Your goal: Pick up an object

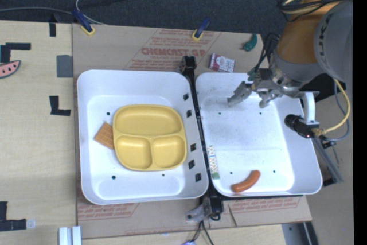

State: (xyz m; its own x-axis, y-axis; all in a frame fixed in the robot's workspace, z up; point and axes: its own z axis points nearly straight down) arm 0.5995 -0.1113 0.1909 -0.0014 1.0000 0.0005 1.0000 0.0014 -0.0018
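- I see the gripper (250, 98) over the right bin's (298, 178) far end, fingers spread wide, holding nothing.
- Sausage (246, 181) lies near that bin's near edge, well apart from the gripper.

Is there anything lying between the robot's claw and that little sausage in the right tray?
No. In the camera view, the stretch of right bin floor between the gripper and the sausage is bare.

Fingers (235, 98) apart, nothing btwn.
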